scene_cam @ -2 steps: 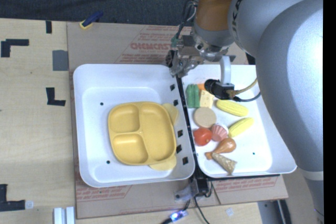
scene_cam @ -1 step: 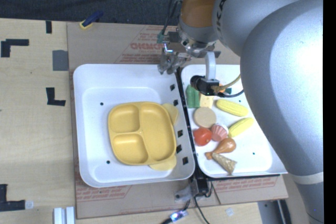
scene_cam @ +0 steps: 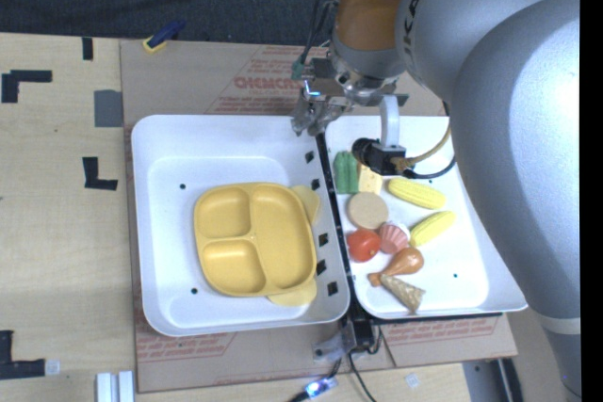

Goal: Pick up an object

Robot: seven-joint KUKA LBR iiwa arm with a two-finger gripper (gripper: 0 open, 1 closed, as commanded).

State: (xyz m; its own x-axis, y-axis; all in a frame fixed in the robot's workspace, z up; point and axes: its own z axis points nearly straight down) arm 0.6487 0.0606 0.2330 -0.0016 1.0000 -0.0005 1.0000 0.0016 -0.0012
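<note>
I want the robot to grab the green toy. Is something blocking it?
Nothing visible blocks it. The end effector hangs over the bins' far edge, and the green toy lies uncovered below it, crowded by a yellow block.

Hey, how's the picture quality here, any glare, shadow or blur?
Camera view: even, soft light; the left bin is bright white but not blown out; the yellow divided plate is sharp; the arm, close to the lens, looks soft and oversized; the pincer is dark and hard to read.

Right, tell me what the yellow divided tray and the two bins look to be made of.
Yellow divided tray: likely moulded plastic, with a smooth, slightly glossy surface and rounded compartment walls.
Left bin and right bin: probably thin formed plastic, white, with rounded corners and a soft sheen; painted metal can't be ruled out.
</note>
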